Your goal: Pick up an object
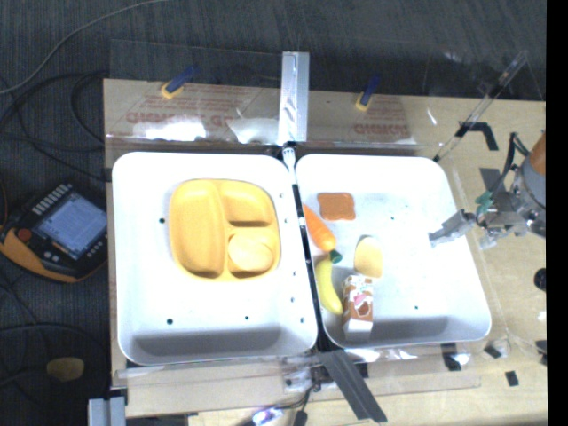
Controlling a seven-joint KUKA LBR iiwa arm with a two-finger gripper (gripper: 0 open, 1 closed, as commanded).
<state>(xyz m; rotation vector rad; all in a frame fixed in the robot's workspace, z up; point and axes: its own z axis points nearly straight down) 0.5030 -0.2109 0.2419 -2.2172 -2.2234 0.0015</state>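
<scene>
The right bin [417, 318] holds a brown square slice [336, 205], an orange carrot [319, 227], a yellow banana [328, 287], a pale yellow rounded fruit [368, 256] and a small printed carton [358, 303]. My gripper [451, 227] hovers at the right bin's right rim, to the right of the fruit and well apart from every object. Nothing shows in its grasp.
A yellow divided plate [224, 227] lies in the left bin [142, 327]. A metal post [294, 96] stands behind the divider between the bins. A handheld controller [53, 231] lies on the floor at far left.
</scene>
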